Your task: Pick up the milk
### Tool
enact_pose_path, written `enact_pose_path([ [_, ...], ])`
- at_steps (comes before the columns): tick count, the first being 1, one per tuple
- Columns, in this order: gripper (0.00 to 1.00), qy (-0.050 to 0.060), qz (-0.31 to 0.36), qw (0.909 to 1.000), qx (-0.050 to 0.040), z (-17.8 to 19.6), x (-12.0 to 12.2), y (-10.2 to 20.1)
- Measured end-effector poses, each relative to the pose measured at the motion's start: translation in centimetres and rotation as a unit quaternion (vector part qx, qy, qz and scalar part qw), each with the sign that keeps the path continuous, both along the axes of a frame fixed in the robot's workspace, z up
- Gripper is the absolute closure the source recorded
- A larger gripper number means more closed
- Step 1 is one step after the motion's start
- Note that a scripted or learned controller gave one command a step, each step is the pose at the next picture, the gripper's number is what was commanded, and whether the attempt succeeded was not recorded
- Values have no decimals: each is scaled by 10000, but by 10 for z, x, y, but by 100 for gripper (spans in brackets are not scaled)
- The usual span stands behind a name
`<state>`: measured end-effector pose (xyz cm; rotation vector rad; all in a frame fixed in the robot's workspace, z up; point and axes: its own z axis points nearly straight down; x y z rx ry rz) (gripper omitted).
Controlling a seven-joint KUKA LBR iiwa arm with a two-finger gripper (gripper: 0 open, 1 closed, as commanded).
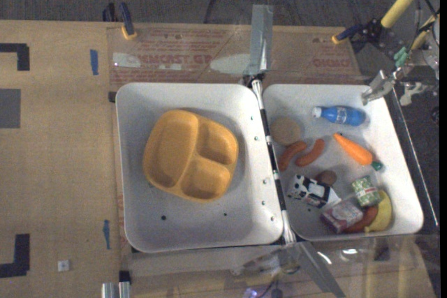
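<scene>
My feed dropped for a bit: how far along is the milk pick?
Nothing looks done yet. The milk carton lies in the right bin, beside the sausages and a brown ball. The gripper sits at the bin's far right corner, away from the carton and with nothing in it. Reaching, grasping and lifting all remain.

The bench is seen from a single camera fixed above it, tilted down at a slant. Both shallow white plastic bins (133, 150) are taken in whole, from moderate height.
</scene>
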<state>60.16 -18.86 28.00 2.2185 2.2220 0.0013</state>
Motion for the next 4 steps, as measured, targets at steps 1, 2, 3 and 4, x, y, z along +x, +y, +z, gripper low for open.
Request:
enact_pose_path([
  [1, 0, 12, -679, 9977, 5, -93, -62, 55],
  [2, 0, -39, -1359, 9907, 2, -192, -100, 77],
  [3, 100, -48, -1376, 9905, 6, -182, -100, 77],
  [4, 100, 18, -1417, 9899, 6, -96, -122, 139],
])
